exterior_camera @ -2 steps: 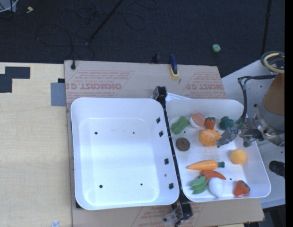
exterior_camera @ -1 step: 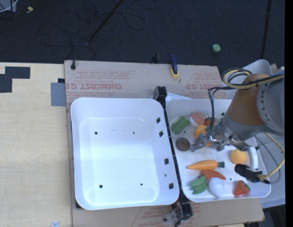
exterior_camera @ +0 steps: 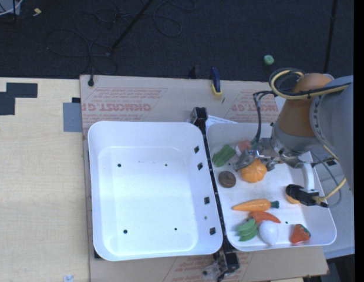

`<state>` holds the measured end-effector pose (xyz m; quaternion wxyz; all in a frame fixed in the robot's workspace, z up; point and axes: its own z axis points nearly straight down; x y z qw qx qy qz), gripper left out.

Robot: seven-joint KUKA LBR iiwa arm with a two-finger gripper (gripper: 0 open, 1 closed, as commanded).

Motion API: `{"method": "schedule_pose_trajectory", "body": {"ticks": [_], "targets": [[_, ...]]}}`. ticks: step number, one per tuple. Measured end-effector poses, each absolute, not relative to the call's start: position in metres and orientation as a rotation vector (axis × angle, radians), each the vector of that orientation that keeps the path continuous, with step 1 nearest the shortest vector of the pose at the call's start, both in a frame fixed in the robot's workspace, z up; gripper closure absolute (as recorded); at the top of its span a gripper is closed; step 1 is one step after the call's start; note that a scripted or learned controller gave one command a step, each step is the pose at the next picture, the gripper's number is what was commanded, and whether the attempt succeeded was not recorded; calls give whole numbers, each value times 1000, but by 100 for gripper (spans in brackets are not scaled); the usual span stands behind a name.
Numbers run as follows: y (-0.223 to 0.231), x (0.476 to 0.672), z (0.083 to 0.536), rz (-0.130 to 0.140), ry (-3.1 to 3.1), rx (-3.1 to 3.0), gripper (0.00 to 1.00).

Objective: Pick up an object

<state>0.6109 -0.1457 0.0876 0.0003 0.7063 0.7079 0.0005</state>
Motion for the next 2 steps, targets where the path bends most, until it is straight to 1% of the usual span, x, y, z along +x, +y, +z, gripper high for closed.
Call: {"method": "schedule_pose_trajectory", "body": {"ticks": [1, 2], "targets": [[-147, 610, 99, 1, 2222, 2222, 100], [-67, 642, 194, 11, 2228, 2209, 100]]}}
